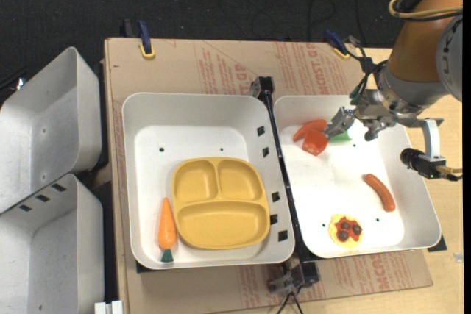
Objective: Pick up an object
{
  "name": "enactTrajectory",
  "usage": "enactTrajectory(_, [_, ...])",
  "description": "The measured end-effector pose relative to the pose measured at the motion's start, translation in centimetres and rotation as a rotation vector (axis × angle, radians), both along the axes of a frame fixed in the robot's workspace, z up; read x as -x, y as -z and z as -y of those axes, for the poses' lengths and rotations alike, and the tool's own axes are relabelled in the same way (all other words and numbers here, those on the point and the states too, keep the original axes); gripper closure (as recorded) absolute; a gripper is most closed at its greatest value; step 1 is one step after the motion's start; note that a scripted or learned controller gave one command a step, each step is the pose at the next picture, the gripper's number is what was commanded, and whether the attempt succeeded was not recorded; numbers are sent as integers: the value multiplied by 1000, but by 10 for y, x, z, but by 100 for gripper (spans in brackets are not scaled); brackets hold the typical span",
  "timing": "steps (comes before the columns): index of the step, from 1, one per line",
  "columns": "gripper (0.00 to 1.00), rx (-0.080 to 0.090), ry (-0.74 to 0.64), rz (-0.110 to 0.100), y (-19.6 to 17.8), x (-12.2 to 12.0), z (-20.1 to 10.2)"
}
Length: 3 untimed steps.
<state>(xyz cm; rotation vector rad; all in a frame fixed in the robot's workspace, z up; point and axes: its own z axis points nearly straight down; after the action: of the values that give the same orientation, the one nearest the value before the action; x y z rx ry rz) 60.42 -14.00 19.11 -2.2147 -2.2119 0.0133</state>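
Note:
My gripper (356, 127) hangs over the far part of the right bin (419, 180), open, with only bare bin floor showing between its fingers. Just left of it lies a red pepper-like piece (312, 137), and a small green bit (341, 135) sits under the left fingertip. A red-brown sausage (379, 192) lies nearer the front right. A small round pizza slice toy (346, 229) rests at the front of that bin. In the left bin (140, 158) an orange carrot (167, 224) lies beside a yellow divided plate (221, 203).
The two bins meet at a black-clipped seam (276, 165) in the middle. Grey tubs (44, 158) stand off the bench at the left. The arm's wrist and a side fixture (427, 154) overhang the right bin's far right rim.

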Motion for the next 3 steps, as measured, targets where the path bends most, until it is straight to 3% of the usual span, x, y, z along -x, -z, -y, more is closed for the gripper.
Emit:
enactTrajectory(1, [0,2,-3,14,-9,-3,0])
enactTrajectory(3, [0,2,-1,10,97,-8,-9])
